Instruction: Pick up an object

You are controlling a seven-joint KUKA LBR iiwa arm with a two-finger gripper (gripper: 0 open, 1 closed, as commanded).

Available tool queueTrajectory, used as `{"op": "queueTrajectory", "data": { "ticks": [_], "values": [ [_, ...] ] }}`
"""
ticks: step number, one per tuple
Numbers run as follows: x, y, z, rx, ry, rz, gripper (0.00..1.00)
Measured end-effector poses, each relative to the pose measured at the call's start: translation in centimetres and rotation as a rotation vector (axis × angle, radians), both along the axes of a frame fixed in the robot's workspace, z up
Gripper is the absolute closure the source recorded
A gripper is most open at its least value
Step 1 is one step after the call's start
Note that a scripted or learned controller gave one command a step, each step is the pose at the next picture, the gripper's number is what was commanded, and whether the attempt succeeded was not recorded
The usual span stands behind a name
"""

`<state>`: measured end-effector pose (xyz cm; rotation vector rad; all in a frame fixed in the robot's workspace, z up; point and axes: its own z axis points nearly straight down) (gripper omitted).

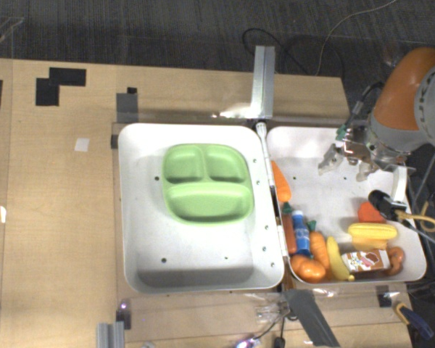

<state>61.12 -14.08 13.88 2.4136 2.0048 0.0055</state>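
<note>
**Entry 1. Worktop** (51, 216): pale wood; 2 shallow white bins are being carried on it side by side.

**Entry 2. Left bin** (138, 267): 1 green plate (206, 182) with 3 compartments is being kept in it, lying flat and set toward the far side.

**Entry 3. Right bin** (304, 147): the objects for picking are being kept here, crowded along the left wall and the near end.
- 1 orange carrot (280, 183) is being rested along the left wall.
- 1 blue bottle (299, 234) is being kept just nearer, beside that wall.
- 1 second carrot (319, 247) is being kept just to the right of the blue bottle.
- 1 round orange fruit (309, 269) is being kept in the near left corner.
- 1 banana (338, 261) is being kept beside the second carrot.
- 1 brown-labelled box (367, 262) is being kept against the near wall, next to the banana.
- 1 yellow piece (372, 233) is being kept just beyond the box.
- 1 red-orange piece (368, 212) is being kept just beyond the yellow piece.

**Entry 4. Arm** (413, 96): grey with an orange band; it is being extended in from the right.

**Entry 5. Claw** (344, 165): it is being held over the far part of the right bin, apart from the crowded objects. Its fingers are being spread wide, and no object is being gripped between them.
</note>
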Motion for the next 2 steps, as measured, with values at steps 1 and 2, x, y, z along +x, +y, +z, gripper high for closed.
{"op": "queueTrajectory", "data": {
  "ticks": [1, 2],
  "values": [
    [-5.2, -2.6, -4.9, -0.001, -0.007, -0.005, 0.00],
    [-11.9, 0.6, -4.8, -0.002, -0.012, 0.103, 0.00]
  ]
}}
